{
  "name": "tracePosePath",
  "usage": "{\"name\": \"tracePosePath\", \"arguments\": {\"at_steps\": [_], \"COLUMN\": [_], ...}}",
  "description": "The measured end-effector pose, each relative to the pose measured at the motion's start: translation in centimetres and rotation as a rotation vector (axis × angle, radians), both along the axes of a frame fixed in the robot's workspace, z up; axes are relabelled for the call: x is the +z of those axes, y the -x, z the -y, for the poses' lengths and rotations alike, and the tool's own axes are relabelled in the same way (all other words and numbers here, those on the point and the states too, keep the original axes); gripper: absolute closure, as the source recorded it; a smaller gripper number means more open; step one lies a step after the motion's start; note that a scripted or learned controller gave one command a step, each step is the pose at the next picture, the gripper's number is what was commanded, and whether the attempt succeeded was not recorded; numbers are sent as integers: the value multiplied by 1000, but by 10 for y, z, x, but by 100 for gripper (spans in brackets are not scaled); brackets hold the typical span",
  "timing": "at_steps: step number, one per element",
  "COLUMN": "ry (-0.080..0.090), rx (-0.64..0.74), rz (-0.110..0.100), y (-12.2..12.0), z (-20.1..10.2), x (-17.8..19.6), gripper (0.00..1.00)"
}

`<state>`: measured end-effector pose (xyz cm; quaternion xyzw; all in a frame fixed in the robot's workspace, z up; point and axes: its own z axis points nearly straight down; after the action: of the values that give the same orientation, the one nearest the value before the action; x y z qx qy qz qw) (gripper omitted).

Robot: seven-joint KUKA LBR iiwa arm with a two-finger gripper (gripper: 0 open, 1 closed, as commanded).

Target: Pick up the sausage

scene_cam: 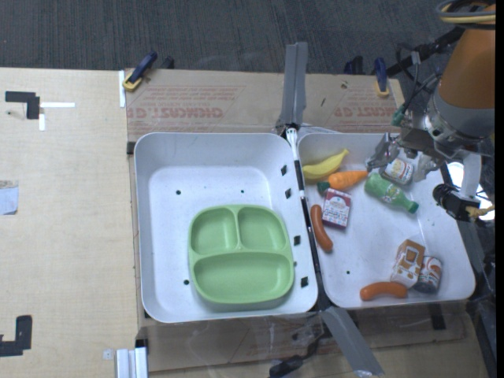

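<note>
- The table (63,211) bears 2 white bins; the left bin (157,211) holds a green divided plate (239,254).
- The right bin (370,242) holds the sausage (320,227), lying untouched by its left wall beside a red carton (336,209).
- The pincer (391,157) hovers over the far corner, near a green bottle (390,192); whether it grips anything, I cannot tell.
- Judged so, the pick is not yet begun.

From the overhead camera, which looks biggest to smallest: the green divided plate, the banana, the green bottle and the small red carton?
1. Green divided plate, by far the largest.
2. Banana and green bottle: they look about the same length, so I won't rank them.
3. Small red carton, the smallest.
</note>
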<state>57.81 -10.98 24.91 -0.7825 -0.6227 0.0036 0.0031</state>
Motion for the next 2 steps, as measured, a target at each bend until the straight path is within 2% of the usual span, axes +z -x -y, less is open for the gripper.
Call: {"name": "tracePosePath", "arguments": {"at_steps": [1, 2], "ry": [-1, -1], "rx": [18, 153], "rz": [1, 3], "y": [91, 13], "z": [13, -1], "x": [-78, -93], "gripper": [0, 0]}}
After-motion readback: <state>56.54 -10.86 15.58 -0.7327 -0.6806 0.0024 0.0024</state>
